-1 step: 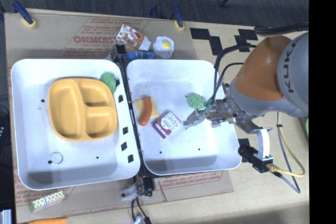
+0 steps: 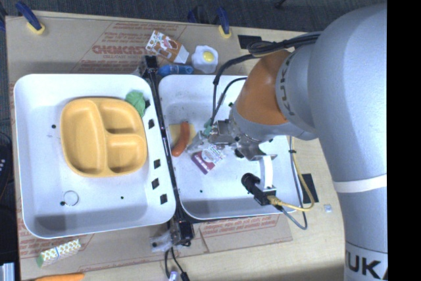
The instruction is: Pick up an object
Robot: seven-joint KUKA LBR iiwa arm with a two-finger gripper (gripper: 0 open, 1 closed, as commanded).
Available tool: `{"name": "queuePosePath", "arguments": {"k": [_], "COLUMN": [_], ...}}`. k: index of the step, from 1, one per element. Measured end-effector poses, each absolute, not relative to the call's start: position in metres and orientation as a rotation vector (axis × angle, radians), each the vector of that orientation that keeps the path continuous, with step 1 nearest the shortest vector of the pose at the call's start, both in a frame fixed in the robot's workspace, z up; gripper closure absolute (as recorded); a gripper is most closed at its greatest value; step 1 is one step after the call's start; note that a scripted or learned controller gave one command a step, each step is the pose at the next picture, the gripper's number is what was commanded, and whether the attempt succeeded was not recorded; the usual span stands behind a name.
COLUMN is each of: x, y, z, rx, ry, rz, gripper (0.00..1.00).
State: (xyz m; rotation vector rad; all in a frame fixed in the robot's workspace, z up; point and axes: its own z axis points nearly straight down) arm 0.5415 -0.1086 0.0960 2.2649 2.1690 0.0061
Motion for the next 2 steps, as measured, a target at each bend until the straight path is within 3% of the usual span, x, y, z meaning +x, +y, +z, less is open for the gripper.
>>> {"name": "queuePosePath", "arguments": {"k": [1, 2], "x": [0.508, 0.558], "y": [-0.1, -0.097], "z": [0.098, 0.096], "rx": [2.244, 2.289], "ry": [2.177, 2.145], "rz": [0.011, 0.002], "gripper": [0.0, 0.0]}}
